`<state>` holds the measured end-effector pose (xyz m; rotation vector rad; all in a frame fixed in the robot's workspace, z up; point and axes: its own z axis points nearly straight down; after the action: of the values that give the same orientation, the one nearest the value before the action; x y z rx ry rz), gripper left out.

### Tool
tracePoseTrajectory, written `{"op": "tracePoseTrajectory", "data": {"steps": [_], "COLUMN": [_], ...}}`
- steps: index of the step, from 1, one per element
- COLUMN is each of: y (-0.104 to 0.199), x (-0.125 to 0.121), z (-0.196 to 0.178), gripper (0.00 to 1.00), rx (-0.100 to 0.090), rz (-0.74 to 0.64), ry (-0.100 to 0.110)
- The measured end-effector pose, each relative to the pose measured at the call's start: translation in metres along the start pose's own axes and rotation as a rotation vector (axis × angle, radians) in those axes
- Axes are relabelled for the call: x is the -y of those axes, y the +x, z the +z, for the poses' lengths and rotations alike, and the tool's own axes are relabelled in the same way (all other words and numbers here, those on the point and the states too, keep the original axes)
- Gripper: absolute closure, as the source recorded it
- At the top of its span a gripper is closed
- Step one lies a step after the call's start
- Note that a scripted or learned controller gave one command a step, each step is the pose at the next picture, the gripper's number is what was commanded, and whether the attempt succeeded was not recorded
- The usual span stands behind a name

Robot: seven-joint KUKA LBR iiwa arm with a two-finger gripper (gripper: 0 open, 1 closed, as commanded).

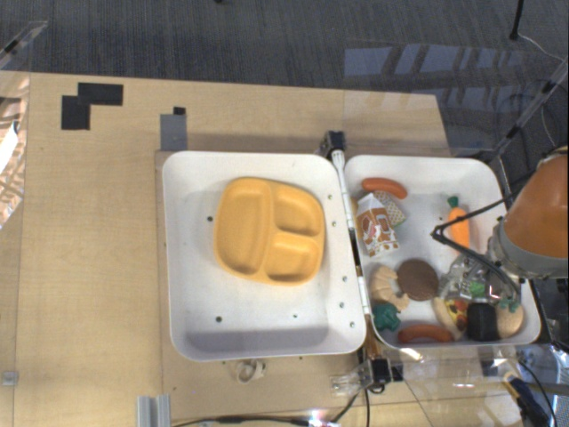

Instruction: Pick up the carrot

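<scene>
A wooden bench (80,265) is seen from above against dark carpet, with two white bins side by side on it. A yellow tray (269,229) lies in the left bin (191,327), its compartments bare. The right bin (427,169) is crowded with toy food: a sausage (383,187) near the top, a small carton (377,224) below it, a brown disc (417,278), a green piece (387,316) and a second sausage (425,334) along the near wall.

The carrot (458,225) lies near the bin's right wall, orange with a green top pointing away, apart from the carton and clear of the pile below. The arm is reached in from the right, its orange band (544,216) just beside the carrot, probably to set up a descent. The gripper (471,283) is placed lower, over the clutter; how wide it stands cannot be told, and nothing is seen in its hold.
</scene>
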<state>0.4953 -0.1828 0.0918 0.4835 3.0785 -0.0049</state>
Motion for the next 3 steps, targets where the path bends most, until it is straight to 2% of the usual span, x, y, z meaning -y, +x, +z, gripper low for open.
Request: {"op": "tracePoseTrajectory", "data": {"steps": [1,2,3], "y": [-0.088,-0.082,-0.075], "x": [-0.003,-0.001,-0.001], "z": [-0.071,0.003,0.004], "gripper": [0.00,0.00,0.00], "rx": [-0.005,-0.006,-0.007], "rz": [-0.091,-0.177,-0.122], "ry": [-0.001,-0.001,-0.003]}}
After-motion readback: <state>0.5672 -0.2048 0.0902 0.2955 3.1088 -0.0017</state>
